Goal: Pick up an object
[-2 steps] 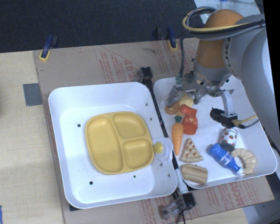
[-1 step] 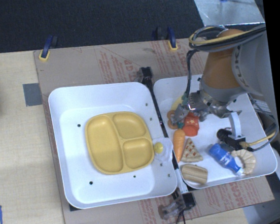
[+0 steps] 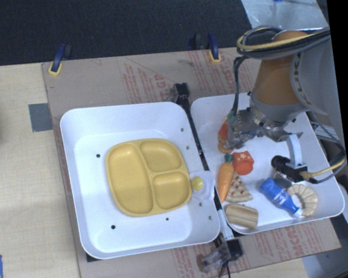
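At the near edge of the right white bin (image 3: 336, 209) lie a tan wooden bread slice (image 3: 242, 216), a blue crumpled packet (image 3: 279, 196) and a pale ring-shaped pastry (image 3: 307, 197). Just beyond sit a pizza wedge (image 3: 238, 191), an orange carrot (image 3: 225, 180) and a red tomato-like piece (image 3: 243, 161). Farther back the gripper (image 3: 235, 132) hangs over a red-orange toy (image 3: 224, 136); whether it is open or closed cannot be told. The left white bin (image 3: 98, 240) carries a yellow divided plastic plate (image 3: 147, 175).

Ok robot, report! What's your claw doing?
Claw low in right white bin, over orange-red toy. Nothing seen gripped. Red tomato toy and orange carrot crowd close.
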`<state>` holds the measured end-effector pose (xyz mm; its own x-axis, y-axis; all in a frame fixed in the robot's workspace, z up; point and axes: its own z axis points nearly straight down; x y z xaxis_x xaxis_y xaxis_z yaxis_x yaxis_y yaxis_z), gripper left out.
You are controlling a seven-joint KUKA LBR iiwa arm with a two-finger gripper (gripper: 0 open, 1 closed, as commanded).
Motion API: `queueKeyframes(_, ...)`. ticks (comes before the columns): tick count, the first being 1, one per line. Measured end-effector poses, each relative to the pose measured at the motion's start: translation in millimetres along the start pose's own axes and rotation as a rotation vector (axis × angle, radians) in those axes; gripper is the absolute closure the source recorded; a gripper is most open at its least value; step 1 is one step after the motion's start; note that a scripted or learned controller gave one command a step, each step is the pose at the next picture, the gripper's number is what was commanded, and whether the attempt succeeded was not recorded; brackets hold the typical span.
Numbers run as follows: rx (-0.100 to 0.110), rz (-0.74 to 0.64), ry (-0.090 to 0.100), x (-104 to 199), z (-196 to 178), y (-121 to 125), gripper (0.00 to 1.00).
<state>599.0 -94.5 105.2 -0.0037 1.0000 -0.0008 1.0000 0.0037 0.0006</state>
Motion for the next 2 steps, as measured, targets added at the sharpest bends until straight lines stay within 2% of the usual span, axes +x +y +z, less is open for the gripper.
queueKeyframes(1,0.0,-0.001,-0.001,0.0,0.6,-0.2,0.0)
queueKeyframes(2,0.0,-0.002,-0.001,-1.1,13.7,19.2,0.0)
